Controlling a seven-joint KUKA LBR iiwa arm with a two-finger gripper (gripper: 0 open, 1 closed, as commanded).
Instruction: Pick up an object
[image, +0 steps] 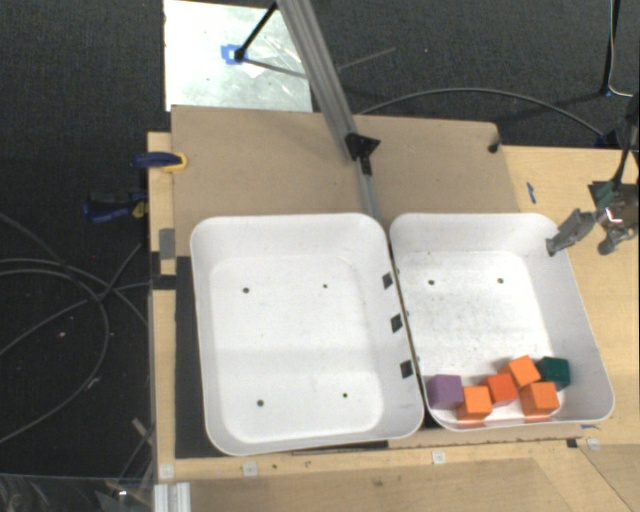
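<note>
**Blocks clustered well below a gripper parked at the bin's far edge**

The gripper (590, 230) is seen at the right margin of the camera view, just outside the upper right corner of the right bin (480, 300). Two grey fingers are visible, splayed apart with a clear gap between them and nothing held in it, so the gripper is judged to be spread wide and empty. Little of the arm is shown; only the wrist end is caught at the frame's edge, and it appears to hover beside the bin rim rather than over its floor.

The objects to be picked are gathered in the near corner of the same bin, well apart from the gripper, toward the bottom of the view and slightly to the left of it. A purple block (445, 390) lies furthest left; beside it an orange block (477, 402) and three more orange blocks are packed touching or nearly touching, and a dark green block (555, 372) sits at the cluster's right end, most nearly below the gripper. The cluster's long axis is laid roughly across the view, along the bin's near wall.

A reach down the frame is therefore called for, and crowding against the wall is judged the main hazard. The left bin (300, 330) is not involved.
</note>
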